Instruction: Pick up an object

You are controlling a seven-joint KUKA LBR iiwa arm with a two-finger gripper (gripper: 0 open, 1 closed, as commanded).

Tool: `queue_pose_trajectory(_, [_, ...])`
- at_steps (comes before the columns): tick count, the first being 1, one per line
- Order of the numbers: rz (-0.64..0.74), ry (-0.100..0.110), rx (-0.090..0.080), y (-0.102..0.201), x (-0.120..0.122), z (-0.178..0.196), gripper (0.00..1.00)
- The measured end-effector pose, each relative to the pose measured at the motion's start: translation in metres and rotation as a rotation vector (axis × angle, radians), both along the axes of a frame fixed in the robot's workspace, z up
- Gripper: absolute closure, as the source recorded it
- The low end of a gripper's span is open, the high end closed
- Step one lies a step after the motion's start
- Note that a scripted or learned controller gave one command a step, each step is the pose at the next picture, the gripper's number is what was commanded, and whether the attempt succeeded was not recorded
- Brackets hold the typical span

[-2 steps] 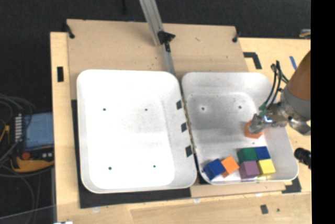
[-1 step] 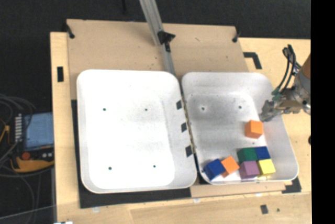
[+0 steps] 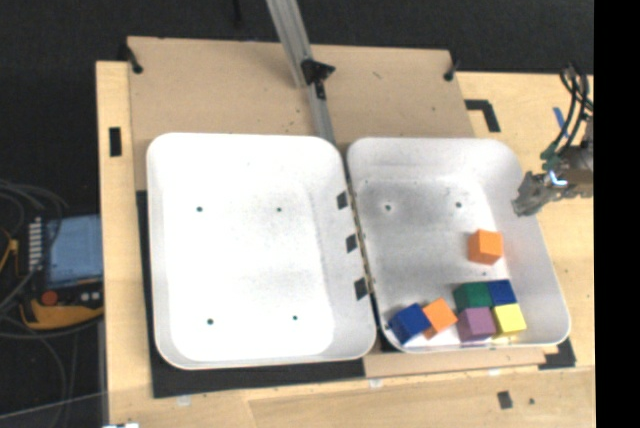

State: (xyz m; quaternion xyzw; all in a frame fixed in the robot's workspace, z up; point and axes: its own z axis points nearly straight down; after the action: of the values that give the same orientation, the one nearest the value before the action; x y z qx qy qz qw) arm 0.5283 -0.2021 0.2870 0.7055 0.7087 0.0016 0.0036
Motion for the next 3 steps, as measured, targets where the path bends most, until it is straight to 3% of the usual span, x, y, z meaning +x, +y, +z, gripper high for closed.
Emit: queue_pose_trajectory(3, [-0.001,0.006,0.003,0.137,-0.011,-0.015,1.00])
